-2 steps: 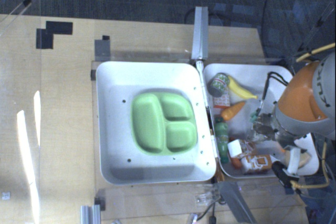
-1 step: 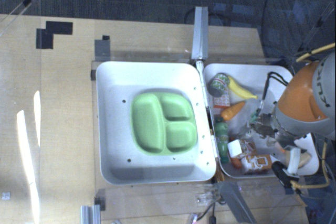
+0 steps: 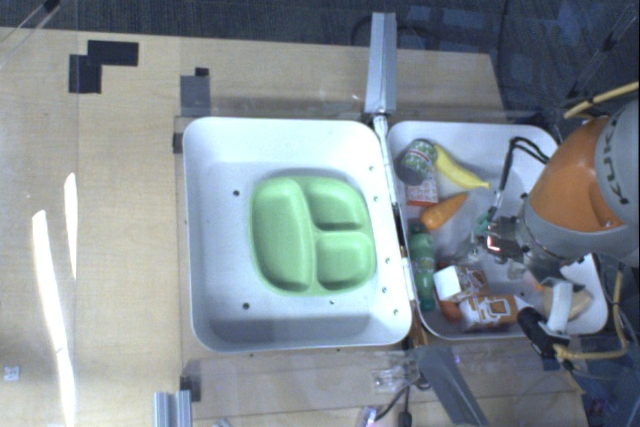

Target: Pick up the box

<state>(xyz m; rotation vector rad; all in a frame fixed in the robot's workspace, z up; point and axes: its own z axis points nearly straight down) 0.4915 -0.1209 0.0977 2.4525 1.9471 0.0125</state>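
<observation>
The left bin [image 3: 215,215] holds 1 green divided tray [image 3: 312,233], lying flat in its middle and well apart from the work. The right bin [image 3: 452,130] is crowded. Along its left wall lies a green bottle [image 3: 423,265]; further up are a can [image 3: 417,158], a banana [image 3: 458,171] and a carrot [image 3: 443,211]. The box [image 3: 490,309], brown and white, lies flat near the front wall, just beside a small white cup [image 3: 447,282].

The gripper [image 3: 497,237] hangs over the middle of this bin, up from the box, and I cannot tell how wide it stands, because the wrist hides it.

I think the main risk is crowding: a descent here may meet the carrot or the cup first, or push the flat box against the wall instead of gripping it.
</observation>
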